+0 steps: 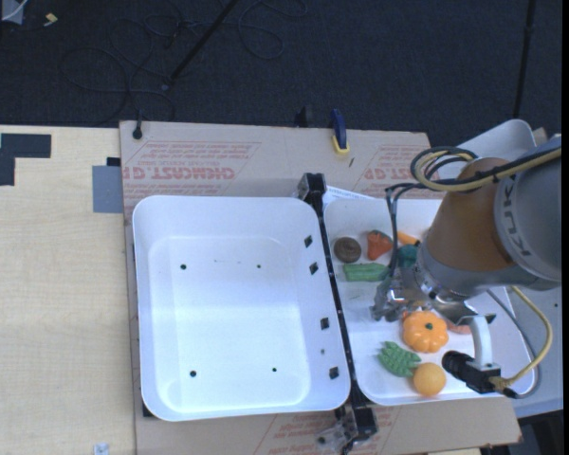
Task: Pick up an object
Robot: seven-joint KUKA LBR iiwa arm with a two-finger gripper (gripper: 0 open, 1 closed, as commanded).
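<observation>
Grey KUKA arm with orange wrist band (474,230) reaches in over the right-hand shallow white plastic bin (360,387), wrist low over the bin's middle. Two-finger metal gripper (391,303) sits just above the bin floor, beside the bin's left wall; whether it is spread or pressed together cannot be told, and nothing is seen between its tips. Judged: a descent toward a pick, with no object secured yet

All candidate objects lie loose in the right bin, presumably tipped in as a random pile for grasp trials, hence the uneven clustering:
- round brown disc-like toy (347,248), toward the far left corner: 1
- small red-orange toy piece (378,245), just beside the brown one: 1
- flat green oblong toy (365,272), against the left wall, nearest the gripper and judged the likely target: 1
- orange plastic pumpkin (425,331), mid-bin, just beside the gripper: 1
- green ridged leaf-shaped toy (397,359), toward the near edge: 1
- small yellow-orange ball-shaped fruit (429,379), near edge, touching or almost touching the leaf: 1

More objects may lie hidden under the wrist

Left-hand shallow white plastic bin (152,254): 1, likely the drop side. Bins total: 2, side by side on the bench, clipped together along the shared wall
</observation>
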